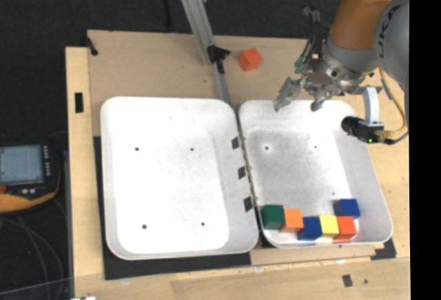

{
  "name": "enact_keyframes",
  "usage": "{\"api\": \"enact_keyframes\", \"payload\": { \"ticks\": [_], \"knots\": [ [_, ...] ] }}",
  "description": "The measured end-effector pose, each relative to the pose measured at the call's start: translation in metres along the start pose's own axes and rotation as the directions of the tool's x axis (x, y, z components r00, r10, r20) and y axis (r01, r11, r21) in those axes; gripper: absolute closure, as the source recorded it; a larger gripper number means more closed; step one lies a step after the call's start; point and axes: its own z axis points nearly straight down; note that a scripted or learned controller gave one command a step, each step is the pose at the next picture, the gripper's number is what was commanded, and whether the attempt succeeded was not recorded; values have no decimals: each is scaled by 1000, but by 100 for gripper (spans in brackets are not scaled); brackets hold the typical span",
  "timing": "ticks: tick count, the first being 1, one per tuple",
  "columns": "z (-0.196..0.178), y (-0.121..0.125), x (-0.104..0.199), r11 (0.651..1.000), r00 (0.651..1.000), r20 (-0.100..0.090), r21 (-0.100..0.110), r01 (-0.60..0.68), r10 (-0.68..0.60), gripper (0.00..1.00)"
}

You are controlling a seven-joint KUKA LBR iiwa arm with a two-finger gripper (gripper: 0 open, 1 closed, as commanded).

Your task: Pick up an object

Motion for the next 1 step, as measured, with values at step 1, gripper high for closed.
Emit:
{"api": "enact_keyframes", "payload": {
  "ticks": [1],
  "knots": [
    [119, -69, -76, 1000, 1000, 1, 9, -9, 9, 0]
  ]
}}
